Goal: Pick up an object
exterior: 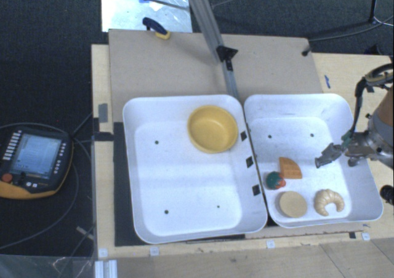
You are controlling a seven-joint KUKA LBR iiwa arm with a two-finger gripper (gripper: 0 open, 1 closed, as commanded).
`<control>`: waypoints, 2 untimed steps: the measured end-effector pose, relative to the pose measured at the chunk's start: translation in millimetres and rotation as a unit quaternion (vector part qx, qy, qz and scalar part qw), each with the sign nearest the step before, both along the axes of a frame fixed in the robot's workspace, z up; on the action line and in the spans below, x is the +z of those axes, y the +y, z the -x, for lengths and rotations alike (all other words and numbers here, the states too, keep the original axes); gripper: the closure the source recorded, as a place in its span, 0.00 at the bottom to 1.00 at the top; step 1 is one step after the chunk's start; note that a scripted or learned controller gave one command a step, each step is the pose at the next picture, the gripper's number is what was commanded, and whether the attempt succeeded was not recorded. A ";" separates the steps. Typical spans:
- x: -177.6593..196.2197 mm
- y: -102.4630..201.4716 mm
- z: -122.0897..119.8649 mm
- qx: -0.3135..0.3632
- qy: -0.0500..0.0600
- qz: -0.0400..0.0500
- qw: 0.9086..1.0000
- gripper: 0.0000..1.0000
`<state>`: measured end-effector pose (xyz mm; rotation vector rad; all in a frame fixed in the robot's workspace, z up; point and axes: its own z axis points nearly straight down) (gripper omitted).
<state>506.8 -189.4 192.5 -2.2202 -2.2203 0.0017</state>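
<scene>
This is a robotics lab, and I'm working at a test bench in it. Under my gripper (325, 158) sit two shallow white bins (184, 172) on a plain board bench (203, 64), not a kitchen counter. Far off to the side beyond both bins, a teach pendant (32, 161) with a lit screen lies on dark carpet (49, 37), its cable trailing. Ahead and across from me a metal tripod leg (206, 15) slants over the board, with a clamp (154, 26) at the board's far edge. Cables loop behind my wrist.
</scene>
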 end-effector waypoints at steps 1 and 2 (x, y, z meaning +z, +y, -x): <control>-54.5 8.7 5.5 0.000 0.001 0.000 1.000 0.00; -104.0 8.9 6.0 0.000 0.000 0.000 1.000 0.00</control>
